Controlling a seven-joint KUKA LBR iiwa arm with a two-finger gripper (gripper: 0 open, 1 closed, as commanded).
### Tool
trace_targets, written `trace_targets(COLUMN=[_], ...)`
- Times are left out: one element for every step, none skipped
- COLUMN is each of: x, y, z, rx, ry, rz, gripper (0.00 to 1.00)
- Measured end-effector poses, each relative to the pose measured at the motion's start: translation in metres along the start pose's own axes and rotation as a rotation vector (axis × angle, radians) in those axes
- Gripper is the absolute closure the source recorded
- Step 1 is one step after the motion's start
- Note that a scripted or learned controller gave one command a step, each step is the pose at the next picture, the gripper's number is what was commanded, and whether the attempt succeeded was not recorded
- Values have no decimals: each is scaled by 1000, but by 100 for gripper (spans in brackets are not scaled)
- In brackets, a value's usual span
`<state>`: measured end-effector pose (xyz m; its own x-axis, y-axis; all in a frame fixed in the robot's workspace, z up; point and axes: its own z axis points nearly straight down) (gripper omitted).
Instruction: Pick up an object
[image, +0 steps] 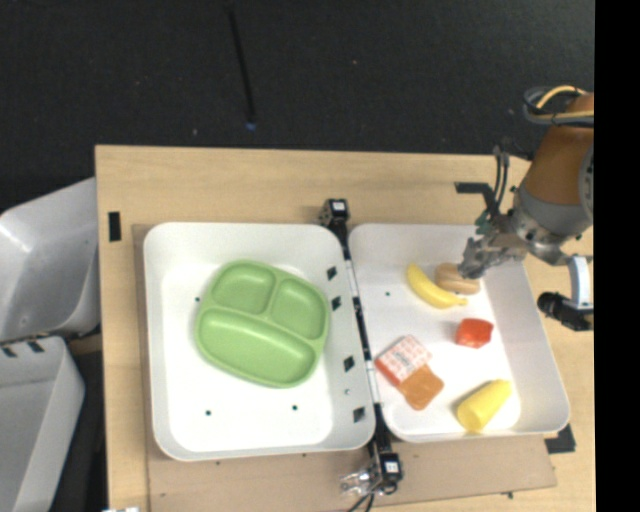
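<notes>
Two white bins on my bench, side by side. Gripper sits low in the right bin, near its far edge, directly over a tan rounded piece; I cannot tell its finger state from here, nor whether it touches the piece. Yellow banana lies touching that tan piece, just left of the gripper. Red block lies a little nearer me than the gripper. Farther off toward the near-left: a red-and-white packet with an orange piece touching it. Yellow chunk rests near the bin's front edge. Well to the gripper's left, the left bin holds a green divided plate.
</notes>
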<state>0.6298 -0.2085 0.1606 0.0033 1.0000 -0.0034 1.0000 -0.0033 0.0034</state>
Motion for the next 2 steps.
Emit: trace_targets(x=[-4, -5], y=[-7, -6], z=[-49, -96], rx=[-3, -2], ry=[1, 2], rz=[2, -5], gripper=[100, 100])
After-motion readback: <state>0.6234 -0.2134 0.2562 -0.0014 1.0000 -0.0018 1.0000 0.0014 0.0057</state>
